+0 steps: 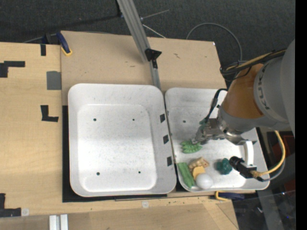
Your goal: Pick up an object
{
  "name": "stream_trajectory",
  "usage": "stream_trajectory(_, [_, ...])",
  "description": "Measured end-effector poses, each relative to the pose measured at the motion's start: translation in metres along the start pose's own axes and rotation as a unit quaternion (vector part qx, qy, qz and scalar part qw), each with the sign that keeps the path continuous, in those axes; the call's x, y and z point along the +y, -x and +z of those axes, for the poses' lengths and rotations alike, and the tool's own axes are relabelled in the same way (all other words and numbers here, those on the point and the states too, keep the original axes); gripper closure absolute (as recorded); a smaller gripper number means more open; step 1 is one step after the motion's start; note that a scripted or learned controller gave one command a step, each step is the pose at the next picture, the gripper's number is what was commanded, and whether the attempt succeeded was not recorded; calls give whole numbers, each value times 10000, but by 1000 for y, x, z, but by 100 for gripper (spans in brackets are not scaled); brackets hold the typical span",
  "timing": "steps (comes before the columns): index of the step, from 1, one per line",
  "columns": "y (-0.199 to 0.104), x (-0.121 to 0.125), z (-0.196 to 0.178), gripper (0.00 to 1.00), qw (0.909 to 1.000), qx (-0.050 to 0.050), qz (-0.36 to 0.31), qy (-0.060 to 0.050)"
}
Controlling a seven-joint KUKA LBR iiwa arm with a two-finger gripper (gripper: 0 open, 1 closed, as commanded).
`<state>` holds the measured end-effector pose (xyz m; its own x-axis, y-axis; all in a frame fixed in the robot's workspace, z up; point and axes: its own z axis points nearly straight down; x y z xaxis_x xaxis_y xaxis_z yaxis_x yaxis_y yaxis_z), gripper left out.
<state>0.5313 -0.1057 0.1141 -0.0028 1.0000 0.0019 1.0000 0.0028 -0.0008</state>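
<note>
Over right bin (192, 97), arm bent down; gripper (197, 140) touching green obj (191, 147), grip state unclear.

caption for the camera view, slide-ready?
KUKA arm's gripper low over a green toy in the right bin, beside other small objects.

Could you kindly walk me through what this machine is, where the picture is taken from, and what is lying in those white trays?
One camera fixed above the bench looks down at a slant. The grey robot arm with an orange band reaches in from the right; its tool hangs low over the right bin, just above a light green object. Whether it grips anything cannot be told. Nearer the front lie a green stick-like piece, a tan object, a white ball and a dark teal object. The left bin sits beside it.
</note>
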Motion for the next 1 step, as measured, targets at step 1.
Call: stream_trajectory(1, [1, 6, -62, 100, 10000, -14, 6, 27])
